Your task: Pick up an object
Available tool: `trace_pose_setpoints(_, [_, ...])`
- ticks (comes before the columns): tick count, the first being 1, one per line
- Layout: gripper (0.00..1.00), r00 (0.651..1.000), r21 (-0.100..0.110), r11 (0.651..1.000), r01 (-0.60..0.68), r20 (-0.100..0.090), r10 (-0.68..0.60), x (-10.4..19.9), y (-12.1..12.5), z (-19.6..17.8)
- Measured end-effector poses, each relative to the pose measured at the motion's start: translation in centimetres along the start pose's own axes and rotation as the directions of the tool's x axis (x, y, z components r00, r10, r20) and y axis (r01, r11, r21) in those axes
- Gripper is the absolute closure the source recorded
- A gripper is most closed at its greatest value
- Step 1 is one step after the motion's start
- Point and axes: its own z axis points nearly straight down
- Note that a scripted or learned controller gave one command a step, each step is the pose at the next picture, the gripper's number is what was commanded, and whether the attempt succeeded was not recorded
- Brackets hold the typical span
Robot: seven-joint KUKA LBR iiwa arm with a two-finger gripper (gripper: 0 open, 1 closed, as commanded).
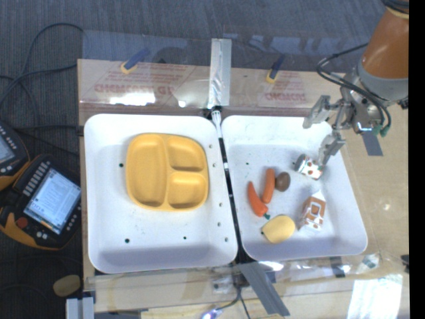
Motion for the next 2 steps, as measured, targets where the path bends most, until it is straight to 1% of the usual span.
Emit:
trace_pose_setpoints(1, [0.00, 0.988, 0.000, 0.988, -0.154, 0.000, 0.154, -2.4, -5.6, 3.2])
trace_pose_setpoints(2, [0.00, 0.978, -0.001, 0.978, -0.209, 0.001, 0.209, -2.7, -5.5, 2.0])
